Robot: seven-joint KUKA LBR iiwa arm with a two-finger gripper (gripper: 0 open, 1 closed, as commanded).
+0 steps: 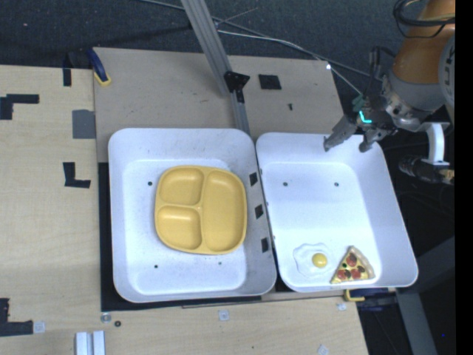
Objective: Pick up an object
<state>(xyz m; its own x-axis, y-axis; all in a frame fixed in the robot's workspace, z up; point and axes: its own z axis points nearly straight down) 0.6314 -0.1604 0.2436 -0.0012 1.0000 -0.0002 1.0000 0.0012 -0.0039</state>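
The hand [349, 138] hangs spread wide and empty over the right bin's [392, 191] far rim, with the toy fried egg [313, 259] and pizza slice [353, 265] well below it, near the front edge.

Arm [425, 43] cut off by the right and top edges; bench's [44, 198] left part beyond the frame.

Both white bins [185, 143] look like smooth, slightly glossy plastic. Yellow divided plate [200, 209]: smooth plastic, soft sheen. Fried egg [312, 259] and pizza slice [353, 265]: glossy toy plastic. Bench top [44, 198] matt, wood-like board. Slanted pole [211, 39]: brushed metal.
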